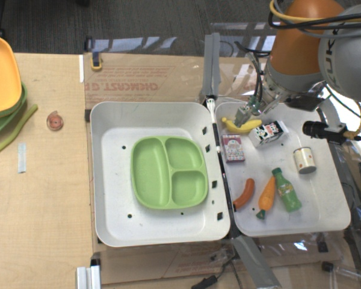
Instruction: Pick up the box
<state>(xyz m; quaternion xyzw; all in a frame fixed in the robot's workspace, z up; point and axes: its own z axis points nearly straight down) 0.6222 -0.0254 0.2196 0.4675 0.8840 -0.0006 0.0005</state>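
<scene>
2 bins (102, 161), 1 tray (168, 172), 7 items.

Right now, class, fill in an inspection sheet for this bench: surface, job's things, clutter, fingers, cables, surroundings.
Surface: two white bins; left bin holds a green divided plate.
Job's things: small pink box lies flat in the right bin, near its left wall.
Clutter: banana, black-and-white carton, can, green bottle, carrot, sausage.
Fingers: gripper above banana; state unclear.
Cables: yellow and black cables on arm.
Surroundings: cardboard, yellow dish.

Small pinkish box (233, 147) lies flat in right bin.
</scene>
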